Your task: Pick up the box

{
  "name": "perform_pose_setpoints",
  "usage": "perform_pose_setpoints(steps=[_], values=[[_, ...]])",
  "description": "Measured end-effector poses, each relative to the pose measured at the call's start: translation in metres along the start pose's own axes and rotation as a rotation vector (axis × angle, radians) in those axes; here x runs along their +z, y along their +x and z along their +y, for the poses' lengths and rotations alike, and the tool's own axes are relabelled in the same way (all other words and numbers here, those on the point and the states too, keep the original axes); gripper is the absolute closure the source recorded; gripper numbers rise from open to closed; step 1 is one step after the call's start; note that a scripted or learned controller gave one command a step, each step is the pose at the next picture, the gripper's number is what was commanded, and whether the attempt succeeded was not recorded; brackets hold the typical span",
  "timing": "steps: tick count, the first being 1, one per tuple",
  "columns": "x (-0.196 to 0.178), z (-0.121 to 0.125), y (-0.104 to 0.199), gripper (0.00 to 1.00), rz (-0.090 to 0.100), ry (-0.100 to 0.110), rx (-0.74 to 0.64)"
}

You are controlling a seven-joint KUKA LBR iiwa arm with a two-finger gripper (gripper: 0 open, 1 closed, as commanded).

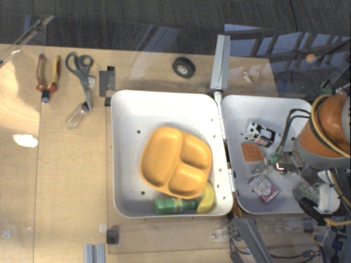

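Note:
Several small items lie in the right bin [236, 147]. A black and white box [259, 134] sits near the bin's middle, and a flat orange packet [253, 152] lies just below it. Closer to the front, a small pink patterned box [264, 188] rests tilted on the floor. The grey arm with its orange band [329, 130] reaches in from the right. My gripper [276, 164] hangs low over the bin between the orange packet and the pink box, close to both. Nothing shows as lifted off the bin floor.
The left bin [126, 147] holds a yellow divided tray [176, 161], a green bottle [175, 205] and a yellow object [207, 199] at its front. Scissors [82, 73], pliers [46, 75] and a tape roll [184, 67] lie on the bench behind. Cables hang at the arm's right.

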State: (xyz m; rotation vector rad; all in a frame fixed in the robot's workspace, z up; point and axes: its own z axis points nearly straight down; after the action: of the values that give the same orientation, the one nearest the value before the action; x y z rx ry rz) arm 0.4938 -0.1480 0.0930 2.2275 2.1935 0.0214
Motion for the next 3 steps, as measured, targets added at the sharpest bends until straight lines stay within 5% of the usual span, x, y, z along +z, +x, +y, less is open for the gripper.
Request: perform_pose_setpoints(steps=[1, 3], values=[[0.003, -0.002, 0.039, 0.00, -0.002, 0.001, 0.040], [0.003, -0.002, 0.048, 0.00, -0.002, 0.002, 0.024]])
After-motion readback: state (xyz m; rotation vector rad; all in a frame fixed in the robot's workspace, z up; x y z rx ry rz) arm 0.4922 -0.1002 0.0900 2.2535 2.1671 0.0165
